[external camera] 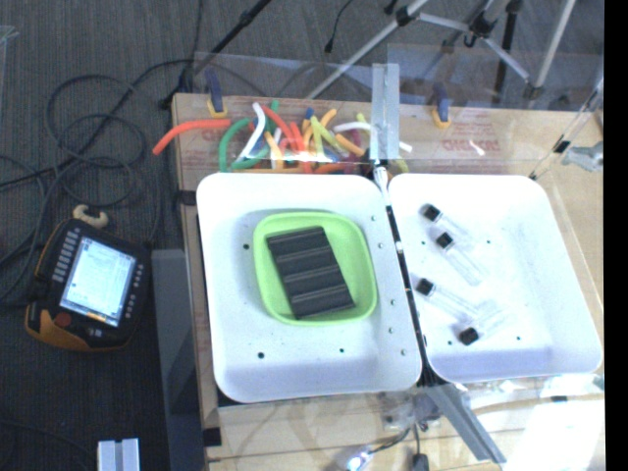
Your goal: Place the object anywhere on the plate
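A green square plate (365,263) lies in the left white bin (226,351). On the plate rests a dark grey ribbed rectangular object (310,273), lying flat and slightly turned. In the right white bin (549,351) lie several small clear vials with black caps, among them one near the top (432,214), one in the middle (428,288) and one near the bottom (471,335).
Coloured flexible tubes (285,135) lie in a heap behind the bins on the wooden bench. A vertical metal post (386,116) stands at the back between the bins. A teach pendant (90,287) sits on the floor to the left. Tripod legs (471,18) stand behind.
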Controlling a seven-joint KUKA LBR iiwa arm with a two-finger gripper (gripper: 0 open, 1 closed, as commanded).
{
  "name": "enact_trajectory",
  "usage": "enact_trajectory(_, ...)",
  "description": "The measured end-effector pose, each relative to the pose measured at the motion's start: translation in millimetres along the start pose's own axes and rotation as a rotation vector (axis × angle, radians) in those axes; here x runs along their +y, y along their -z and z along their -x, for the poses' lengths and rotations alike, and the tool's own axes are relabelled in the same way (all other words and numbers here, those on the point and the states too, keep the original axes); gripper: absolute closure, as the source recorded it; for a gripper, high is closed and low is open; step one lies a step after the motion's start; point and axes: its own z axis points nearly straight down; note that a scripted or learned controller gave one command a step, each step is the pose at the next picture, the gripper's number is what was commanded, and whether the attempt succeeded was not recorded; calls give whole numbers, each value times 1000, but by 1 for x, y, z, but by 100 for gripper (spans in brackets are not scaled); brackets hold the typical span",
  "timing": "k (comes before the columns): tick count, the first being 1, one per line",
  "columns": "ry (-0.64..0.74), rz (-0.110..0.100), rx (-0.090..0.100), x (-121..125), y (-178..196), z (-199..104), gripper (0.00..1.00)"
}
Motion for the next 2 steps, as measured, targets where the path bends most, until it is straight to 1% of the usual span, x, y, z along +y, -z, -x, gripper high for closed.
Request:
enact_trajectory(1, -100, -2, -1, 4, -1, 4, 0)
enact_trajectory(2, -185, -2, -3, 5, -45, 4, 0)
